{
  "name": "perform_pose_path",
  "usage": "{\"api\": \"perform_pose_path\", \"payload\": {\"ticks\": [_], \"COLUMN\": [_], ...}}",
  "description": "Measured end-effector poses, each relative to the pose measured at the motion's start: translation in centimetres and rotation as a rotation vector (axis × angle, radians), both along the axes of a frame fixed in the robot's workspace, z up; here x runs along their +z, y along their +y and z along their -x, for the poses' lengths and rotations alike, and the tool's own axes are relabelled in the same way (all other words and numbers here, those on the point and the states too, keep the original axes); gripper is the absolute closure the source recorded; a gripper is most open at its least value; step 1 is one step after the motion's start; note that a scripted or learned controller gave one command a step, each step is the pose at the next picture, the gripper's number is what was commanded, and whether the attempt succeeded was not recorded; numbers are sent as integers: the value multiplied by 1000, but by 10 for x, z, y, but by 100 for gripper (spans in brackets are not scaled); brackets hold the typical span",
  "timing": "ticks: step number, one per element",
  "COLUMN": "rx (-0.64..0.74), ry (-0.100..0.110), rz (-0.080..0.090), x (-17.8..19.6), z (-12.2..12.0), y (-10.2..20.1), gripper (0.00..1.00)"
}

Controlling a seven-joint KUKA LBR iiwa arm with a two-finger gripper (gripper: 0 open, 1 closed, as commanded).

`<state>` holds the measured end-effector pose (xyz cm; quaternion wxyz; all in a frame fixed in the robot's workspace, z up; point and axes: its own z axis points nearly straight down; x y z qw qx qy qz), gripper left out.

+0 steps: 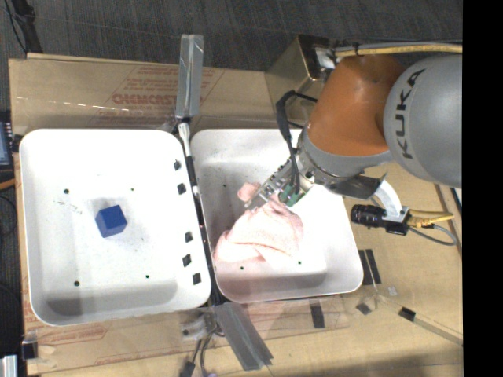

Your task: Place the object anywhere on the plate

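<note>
White bins, two, side by side on one sheet of brown cardboard (pixel 94 93). Left bin (pixel 47 289) takes the left half of the frame and the right bin (pixel 236 151) sits at centre, their rims touching along the middle seam.

One blue cube (pixel 111 220) lies in the left bin, left of that bin's centre, apart from every wall. Four small dark dots mark that bin's floor.

One pink cloth (pixel 263 234), crumpled in a heap, lies in the right bin, in its lower middle. A small fold sticks out at the heap's upper left.

One grey arm (pixel 409 124) with an orange band (pixel 354 100) comes in from the upper right. One gripper (pixel 271 193) is down over the right bin, touching the top edge of the cloth. Cannot tell if the gripper is wide, narrow or pinching cloth, as its tip is too small and merges with the fabric.

One grey metal bar (pixel 189 77) stands above the seam at top centre.
</note>
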<state>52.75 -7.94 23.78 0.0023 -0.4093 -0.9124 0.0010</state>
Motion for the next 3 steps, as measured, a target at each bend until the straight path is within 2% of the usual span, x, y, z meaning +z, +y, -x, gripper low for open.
{"api": "perform_pose_path", "payload": {"ticks": [2, 3], "rx": [810, 851], "ry": [-2, -5], "rz": [-2, -1], "x": [4, 10], "z": [13, 17], "y": [89, 141], "gripper": [100, 100]}}
